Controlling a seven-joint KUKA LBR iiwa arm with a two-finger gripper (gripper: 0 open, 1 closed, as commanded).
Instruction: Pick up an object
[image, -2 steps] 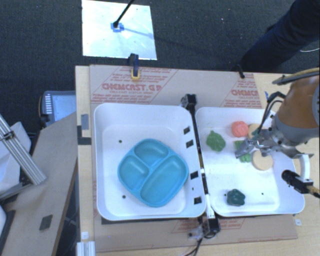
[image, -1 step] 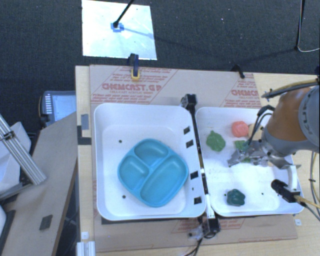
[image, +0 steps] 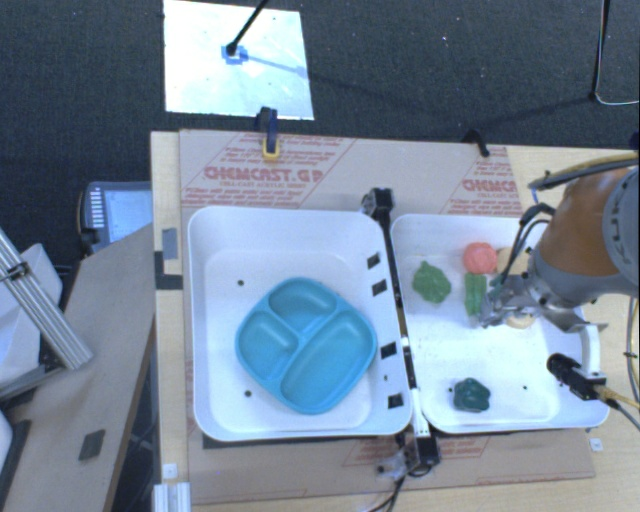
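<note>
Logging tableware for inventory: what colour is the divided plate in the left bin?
Light blue; the divided plate shows clearly in the camera view.

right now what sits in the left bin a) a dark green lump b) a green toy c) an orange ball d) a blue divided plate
d: the blue divided plate lies alone in the left bin, while the small toys are in the right bin.

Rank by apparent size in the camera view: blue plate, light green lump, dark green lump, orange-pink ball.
1. blue plate, by far the largest.
2. light green lump.
3. dark green lump and orange-pink ball: look about alike, so no ranking between them.
</note>
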